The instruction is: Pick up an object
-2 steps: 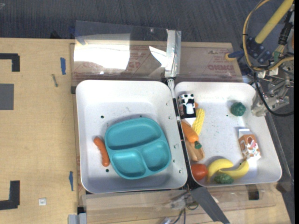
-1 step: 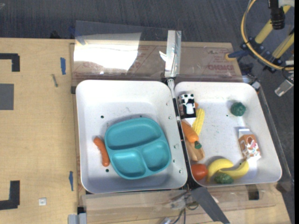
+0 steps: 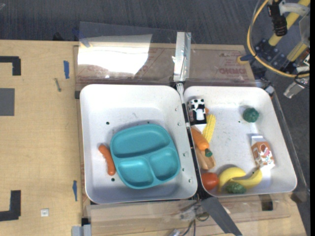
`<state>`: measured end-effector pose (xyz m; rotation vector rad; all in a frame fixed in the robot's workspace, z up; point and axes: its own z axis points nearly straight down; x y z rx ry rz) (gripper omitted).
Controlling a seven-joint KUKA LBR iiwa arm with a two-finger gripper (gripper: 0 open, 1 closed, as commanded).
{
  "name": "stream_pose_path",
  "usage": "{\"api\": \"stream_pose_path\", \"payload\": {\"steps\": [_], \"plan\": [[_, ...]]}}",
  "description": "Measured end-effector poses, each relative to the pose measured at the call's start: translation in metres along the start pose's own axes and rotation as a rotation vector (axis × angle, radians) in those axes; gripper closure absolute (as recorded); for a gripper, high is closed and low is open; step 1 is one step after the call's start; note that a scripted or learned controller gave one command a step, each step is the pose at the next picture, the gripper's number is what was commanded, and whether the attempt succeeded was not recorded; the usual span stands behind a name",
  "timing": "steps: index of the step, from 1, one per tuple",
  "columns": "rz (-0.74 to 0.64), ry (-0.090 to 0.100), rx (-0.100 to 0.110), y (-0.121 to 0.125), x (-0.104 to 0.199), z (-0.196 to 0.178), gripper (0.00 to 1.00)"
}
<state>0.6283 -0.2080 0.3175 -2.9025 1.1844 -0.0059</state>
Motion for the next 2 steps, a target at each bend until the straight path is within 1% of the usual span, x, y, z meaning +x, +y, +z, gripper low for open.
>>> {"api": "stream_pose_path", "payload": {"steps": [1,2], "plan": [[-0.463,0.003,0.000,-0.022,0.034,-0.029,1.00],[-0.533,-0.006,-0.002,-0.032,0.024,0.023,1.00]]}}
